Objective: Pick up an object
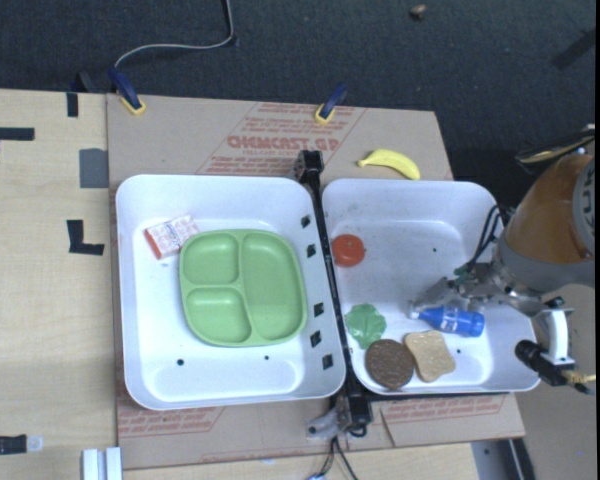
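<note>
I see the blue object (454, 320) lying on its side in the right bin (410, 200), near its right wall, just above the tan slice (430, 355). My gripper (432, 298) sits right at the blue object's upper left end, seemingly touching it, but from this angle I cannot tell how the pincer stands or whether it clamps anything. A brown disc (389, 363), green leafy piece (365, 323) and orange round (348, 250) lie further left. The green tray (243, 286) fills the left bin (140, 298).
</note>
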Available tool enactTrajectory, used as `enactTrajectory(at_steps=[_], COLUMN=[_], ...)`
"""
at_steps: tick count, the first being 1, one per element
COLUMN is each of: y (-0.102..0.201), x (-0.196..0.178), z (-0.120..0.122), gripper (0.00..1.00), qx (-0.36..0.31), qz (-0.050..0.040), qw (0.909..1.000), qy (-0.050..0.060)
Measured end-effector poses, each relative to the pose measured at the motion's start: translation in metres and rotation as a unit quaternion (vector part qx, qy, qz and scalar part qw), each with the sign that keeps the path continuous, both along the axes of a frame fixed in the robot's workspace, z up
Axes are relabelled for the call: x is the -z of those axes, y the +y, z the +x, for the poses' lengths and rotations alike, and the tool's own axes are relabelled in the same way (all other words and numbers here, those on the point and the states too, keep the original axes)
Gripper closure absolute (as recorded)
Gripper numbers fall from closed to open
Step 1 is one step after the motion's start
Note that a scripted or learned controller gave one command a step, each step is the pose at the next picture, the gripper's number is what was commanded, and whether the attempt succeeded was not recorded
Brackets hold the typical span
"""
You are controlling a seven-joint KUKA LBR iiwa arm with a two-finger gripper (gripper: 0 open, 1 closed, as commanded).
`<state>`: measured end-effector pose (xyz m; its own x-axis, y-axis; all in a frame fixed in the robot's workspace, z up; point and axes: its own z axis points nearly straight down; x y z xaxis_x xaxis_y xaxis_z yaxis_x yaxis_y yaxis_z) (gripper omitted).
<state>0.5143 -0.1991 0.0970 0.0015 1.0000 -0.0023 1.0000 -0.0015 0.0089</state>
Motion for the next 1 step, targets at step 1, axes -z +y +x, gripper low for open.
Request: enactTrajectory(at_steps=[1], y=[0.0486], x=[0.0102], z=[-0.028], gripper=[0.0], qx=[-0.001], qz=[-0.0007], qw=[1.0], qy=[0.0])
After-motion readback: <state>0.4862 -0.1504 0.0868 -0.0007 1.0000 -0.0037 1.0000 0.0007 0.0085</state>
